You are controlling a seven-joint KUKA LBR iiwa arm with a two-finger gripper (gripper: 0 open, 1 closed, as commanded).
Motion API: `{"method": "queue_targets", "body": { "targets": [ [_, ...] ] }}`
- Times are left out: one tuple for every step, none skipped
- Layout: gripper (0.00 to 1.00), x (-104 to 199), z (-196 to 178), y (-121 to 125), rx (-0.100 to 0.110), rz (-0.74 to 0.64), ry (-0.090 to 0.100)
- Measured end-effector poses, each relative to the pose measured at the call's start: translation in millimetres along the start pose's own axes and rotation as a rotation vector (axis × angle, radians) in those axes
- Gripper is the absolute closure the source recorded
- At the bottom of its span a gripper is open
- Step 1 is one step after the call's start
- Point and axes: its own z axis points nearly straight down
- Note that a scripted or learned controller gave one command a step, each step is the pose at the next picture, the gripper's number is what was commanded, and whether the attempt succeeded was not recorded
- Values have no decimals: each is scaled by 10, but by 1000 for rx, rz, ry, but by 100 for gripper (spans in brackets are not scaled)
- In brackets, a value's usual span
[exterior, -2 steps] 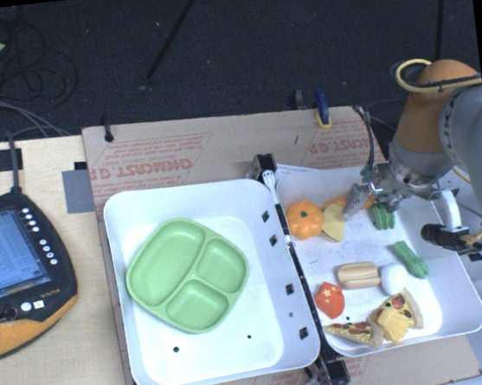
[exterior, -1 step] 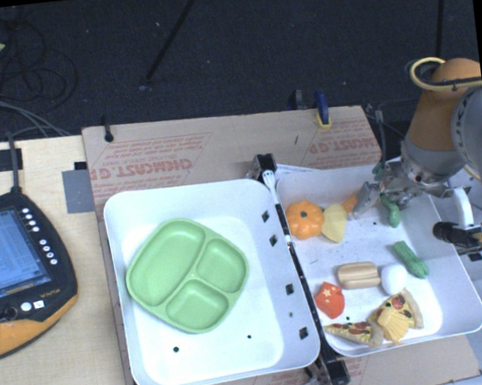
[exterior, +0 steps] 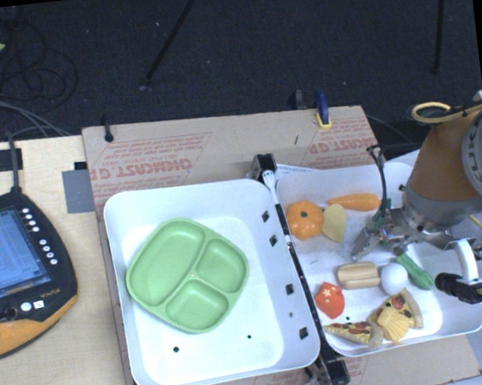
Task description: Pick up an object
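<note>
In the right bin [exterior: 452, 314], the gripper [exterior: 377, 236] is hanging low near the centre, the grey arm with its orange band [exterior: 437, 173] reaching in from 3 o'clock. Whether the claw is spread or pressed together cannot be told; nothing is showing between it.

Contents lying around it:
- orange pumpkin [exterior: 304, 219], at 10 o'clock of the gripper
- pale yellow-green piece [exterior: 335, 222], just beside the pumpkin
- carrot [exterior: 356, 203], at 12 o'clock
- tan roll [exterior: 357, 275], at 6 o'clock, touching a white egg [exterior: 394, 278]
- red piece [exterior: 329, 299], at 7 o'clock
- pizza slices [exterior: 396, 316], at 6 o'clock, near the bin's edge

In the left bin [exterior: 157, 363], a green divided plate [exterior: 187, 274] is lying.
</note>
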Motion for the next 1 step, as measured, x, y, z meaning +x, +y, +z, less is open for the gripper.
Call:
{"method": "queue_targets", "body": {
  "targets": [
    [0,118,9,538,-2,-7,-2]
  ]
}}
